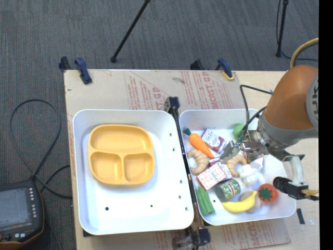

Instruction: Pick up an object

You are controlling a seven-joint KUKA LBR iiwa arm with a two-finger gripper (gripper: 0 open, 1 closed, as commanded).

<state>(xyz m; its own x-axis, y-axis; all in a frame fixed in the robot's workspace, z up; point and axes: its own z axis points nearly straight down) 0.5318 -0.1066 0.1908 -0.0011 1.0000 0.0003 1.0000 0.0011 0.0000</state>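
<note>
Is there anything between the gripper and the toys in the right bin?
Nothing visible. The gripper is already down among the toys in the right bin, beside the carrot and the small cartons.

The grey arm [291, 113] is reaching in from the right, its orange band showing broad above the wrist. It is pointing its wrist down and leftward, and the claw [240, 151] is hanging low at the end, its metal parts angled left.

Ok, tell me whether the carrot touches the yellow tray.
Apart. The camera view shows the carrot in the right bin and the yellow tray in the left bin.
</note>
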